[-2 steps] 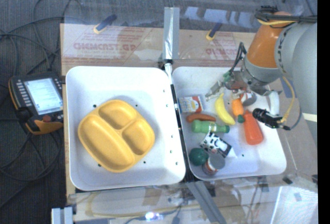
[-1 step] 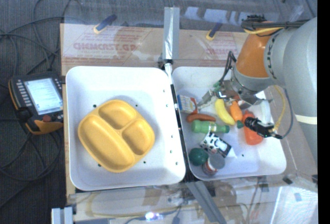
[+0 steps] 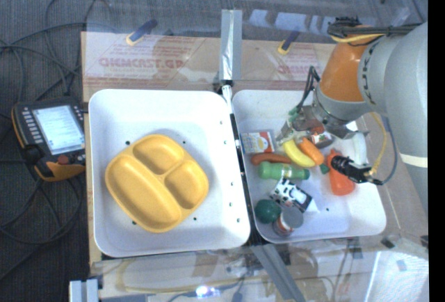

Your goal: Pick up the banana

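The banana (image 3: pixel 297 153) is small and yellow and lies in the right bin (image 3: pixel 348 224), near its middle, between a red-and-white carton (image 3: pixel 260 140) and an orange carrot-like piece (image 3: pixel 313 152). My gripper (image 3: pixel 304 125) hangs just above and behind the banana, at the end of the grey arm with its orange band (image 3: pixel 344 74). The gripper's dark body hides the tips, and nothing can be seen held in it.
Around the banana lie a long orange piece (image 3: pixel 271 159), a green bottle (image 3: pixel 284 171), a black-and-white item (image 3: pixel 290 194), a dark green ball (image 3: pixel 265 209), a can (image 3: pixel 285 222) and a red piece (image 3: pixel 341 184). A yellow divided plate (image 3: pixel 157 181) fills the left bin (image 3: pixel 104 113).
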Controlling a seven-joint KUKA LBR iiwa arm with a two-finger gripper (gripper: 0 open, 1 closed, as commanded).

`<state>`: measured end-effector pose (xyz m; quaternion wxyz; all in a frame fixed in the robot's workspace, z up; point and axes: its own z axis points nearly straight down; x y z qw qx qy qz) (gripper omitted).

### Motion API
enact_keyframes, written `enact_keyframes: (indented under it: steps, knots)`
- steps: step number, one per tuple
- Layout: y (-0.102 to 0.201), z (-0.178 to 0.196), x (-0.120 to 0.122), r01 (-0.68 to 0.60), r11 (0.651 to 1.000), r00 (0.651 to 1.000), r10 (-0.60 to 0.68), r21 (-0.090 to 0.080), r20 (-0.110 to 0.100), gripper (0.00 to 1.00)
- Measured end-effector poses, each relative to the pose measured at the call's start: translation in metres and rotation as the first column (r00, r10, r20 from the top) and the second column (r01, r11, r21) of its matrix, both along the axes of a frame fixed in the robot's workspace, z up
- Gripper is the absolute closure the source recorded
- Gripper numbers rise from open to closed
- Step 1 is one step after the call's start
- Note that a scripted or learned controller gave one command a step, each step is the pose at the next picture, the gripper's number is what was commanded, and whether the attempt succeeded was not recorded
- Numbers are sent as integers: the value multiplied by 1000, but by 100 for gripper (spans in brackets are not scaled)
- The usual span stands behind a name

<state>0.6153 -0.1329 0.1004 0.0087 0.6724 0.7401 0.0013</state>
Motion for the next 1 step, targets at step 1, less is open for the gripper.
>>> enact_keyframes:
  steps: [1]
  knots:
    - [56,100,7,-244,970,970,244,8,-15,100]
